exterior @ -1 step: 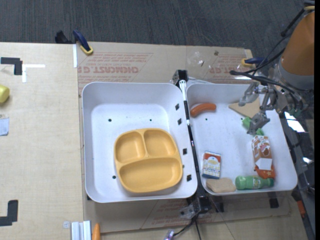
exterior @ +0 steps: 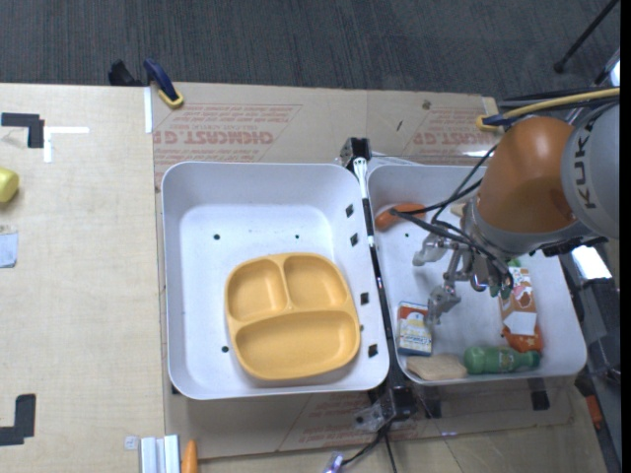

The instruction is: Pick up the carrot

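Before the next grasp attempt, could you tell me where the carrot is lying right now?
The carrot lies in the right bin, at its far left corner beside the divider between the bins, up and left of the gripper.

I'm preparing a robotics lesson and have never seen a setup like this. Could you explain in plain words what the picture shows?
One camera looks down at a slant on a bench with two shallow white bins. The grey arm with an orange band, reaching in from the right, is the robot; its gripper hangs over the right bin. That bin has a carrot at its far left corner, a small carton, a green bottle and a snack packet. The left bin holds a yellow divided plate. Nothing is visibly held.
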`<state>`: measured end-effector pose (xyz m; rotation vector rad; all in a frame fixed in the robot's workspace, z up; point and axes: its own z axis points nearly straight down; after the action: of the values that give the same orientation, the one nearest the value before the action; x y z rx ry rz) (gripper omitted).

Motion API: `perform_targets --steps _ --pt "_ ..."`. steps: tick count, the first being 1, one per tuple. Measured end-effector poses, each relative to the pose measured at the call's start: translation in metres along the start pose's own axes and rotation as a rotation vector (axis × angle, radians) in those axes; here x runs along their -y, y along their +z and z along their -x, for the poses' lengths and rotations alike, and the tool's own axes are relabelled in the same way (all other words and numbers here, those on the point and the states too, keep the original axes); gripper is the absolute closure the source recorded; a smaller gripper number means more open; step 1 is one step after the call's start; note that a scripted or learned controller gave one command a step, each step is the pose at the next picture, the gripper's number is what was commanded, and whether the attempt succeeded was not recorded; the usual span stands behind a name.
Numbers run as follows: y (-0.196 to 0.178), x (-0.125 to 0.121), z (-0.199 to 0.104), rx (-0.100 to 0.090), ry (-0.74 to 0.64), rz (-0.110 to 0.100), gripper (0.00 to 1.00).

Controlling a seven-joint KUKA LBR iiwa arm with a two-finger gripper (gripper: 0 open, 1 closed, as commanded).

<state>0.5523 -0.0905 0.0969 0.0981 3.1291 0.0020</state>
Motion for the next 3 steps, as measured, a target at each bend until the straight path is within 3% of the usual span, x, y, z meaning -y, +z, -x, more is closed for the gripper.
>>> perform_targets --steps 1,2,3 --pt "-0.257 -0.059 0.02 -0.002 -0.178 -0.001 0.0" --pt "-0.095 -0.106 -0.019 -0.008 0.054 -0.001 0.0" --pt "-0.097 -0.118 -0.079 -0.006 -0.038 -0.001 0.0"
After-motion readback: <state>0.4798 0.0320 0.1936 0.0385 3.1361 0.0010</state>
